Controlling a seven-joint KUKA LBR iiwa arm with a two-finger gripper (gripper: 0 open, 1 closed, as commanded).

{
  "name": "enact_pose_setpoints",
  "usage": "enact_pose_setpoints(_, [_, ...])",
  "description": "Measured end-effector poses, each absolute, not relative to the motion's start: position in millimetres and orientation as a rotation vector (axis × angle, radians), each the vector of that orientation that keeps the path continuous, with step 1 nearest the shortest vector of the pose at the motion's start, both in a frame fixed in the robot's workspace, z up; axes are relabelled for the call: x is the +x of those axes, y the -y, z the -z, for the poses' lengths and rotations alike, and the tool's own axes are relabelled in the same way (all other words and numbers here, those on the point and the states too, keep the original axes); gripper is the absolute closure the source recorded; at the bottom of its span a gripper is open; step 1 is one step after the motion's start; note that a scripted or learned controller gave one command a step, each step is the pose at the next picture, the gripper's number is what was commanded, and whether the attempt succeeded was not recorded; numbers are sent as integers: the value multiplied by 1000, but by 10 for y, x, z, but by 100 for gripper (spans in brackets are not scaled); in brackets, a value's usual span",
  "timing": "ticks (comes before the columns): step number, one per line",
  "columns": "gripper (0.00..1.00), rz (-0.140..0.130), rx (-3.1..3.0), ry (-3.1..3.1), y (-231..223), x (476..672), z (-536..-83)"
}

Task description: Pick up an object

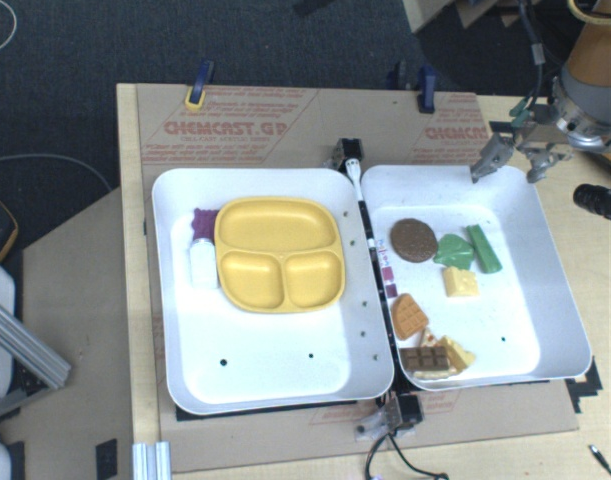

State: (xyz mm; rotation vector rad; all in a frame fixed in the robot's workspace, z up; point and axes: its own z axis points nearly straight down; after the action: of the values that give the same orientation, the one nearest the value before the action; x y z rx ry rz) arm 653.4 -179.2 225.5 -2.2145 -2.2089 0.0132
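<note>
My gripper (pixel 508 169) hangs over the back edge of the right bin (pixel 545 298), fingers spread open and pointing down, with nothing between them. Below it in that bin lie a round brown cookie (pixel 414 239), a green piece (pixel 455 251), a dark green stick (pixel 482 248), a yellow cheese cube (pixel 462 282), an orange waffle-like piece (pixel 410 315) and a chocolate-and-cracker pile (pixel 434 356). The gripper stands well behind and to the right of these items, touching none.
The left bin (pixel 185 348) holds a yellow divided plate (pixel 280 252), with a purple piece (pixel 203 221) and a white bottle (pixel 202 264) at its left. A black divider with a cable (pixel 363 228) runs between the bins. Clamps sit at the bench's back edge.
</note>
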Motion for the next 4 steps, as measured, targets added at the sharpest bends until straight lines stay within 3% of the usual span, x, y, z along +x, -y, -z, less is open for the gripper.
enact_pose_setpoints(1, [0, -1, -2220, 2220, 1791, 6562, -2343])
enact_pose_setpoints(4, [0, -5, -2217, 2219, 1811, 6458, -896])
